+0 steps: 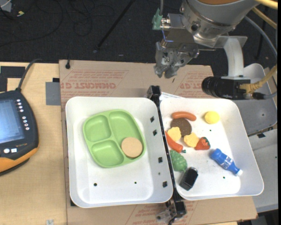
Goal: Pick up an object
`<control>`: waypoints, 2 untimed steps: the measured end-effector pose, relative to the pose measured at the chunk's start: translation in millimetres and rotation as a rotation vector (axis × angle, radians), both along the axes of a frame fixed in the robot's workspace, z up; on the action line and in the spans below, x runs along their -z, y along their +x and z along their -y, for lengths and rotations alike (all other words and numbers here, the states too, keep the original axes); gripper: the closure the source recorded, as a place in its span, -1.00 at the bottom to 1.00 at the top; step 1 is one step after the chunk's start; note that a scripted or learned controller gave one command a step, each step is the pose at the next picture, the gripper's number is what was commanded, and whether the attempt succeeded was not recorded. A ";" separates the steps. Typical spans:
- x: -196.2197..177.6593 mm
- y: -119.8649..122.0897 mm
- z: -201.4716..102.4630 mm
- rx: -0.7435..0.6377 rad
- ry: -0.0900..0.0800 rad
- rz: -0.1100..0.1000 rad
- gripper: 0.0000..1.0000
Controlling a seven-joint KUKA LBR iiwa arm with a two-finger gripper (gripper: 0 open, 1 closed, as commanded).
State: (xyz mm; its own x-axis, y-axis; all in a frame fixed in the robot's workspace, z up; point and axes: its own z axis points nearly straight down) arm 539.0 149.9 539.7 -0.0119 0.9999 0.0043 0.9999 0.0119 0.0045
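Above the bench's far edge my gripper (pixel 171 69) hangs, grasping nothing. Whether it is released or clenched I cannot tell. Right bin (pixel 246 172) holds the candidates: sausage (pixel 183 116), blue bottle (pixel 225 161), yellow ball (pixel 212 117). Approach stage, I judge; next comes descent over one item.

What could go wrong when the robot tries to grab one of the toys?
The toys in the right bin are crowded: the brown disc, sausage and yellow cheese pieces touch, so the pincer might nudge neighbours or grab two. The blue bottle looks round and might roll away.
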 end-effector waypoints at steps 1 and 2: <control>157.1 -45.0 -99.4 0.001 -0.010 -0.024 1.00; -2.1 -54.4 -92.7 0.010 0.003 0.007 1.00</control>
State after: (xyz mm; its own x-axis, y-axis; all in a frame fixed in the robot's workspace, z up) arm 484.6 242.6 541.8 -0.0019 1.0000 0.0068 0.9999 0.0018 0.0120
